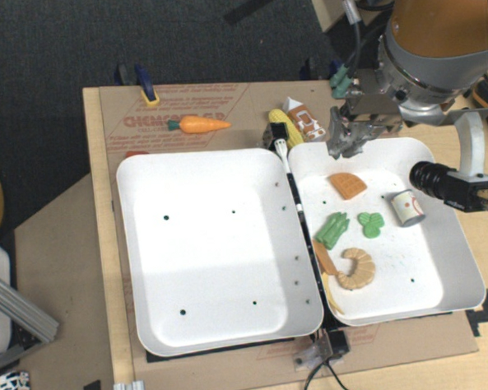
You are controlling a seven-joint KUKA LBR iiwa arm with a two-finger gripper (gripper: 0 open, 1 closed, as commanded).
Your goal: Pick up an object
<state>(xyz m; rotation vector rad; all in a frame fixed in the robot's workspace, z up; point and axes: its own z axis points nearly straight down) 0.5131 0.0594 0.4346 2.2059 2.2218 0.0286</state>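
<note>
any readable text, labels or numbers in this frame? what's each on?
Red print on the cardboard sheet under the bins: large letters, partly hidden by the toy carrot; starts something like "CHEM", too blurred to quote with confidence.
Smaller red lines above and below it: too small to read.
Small can in the right bin: a red mark on its end, not legible.
Brown packet behind the bins: markings blurred.

Tool (346, 145) hangs over the right bin's (448, 293) back edge. Below it sit a toast slice (347, 184), croissant (356, 269) and small can (405, 207).
</note>
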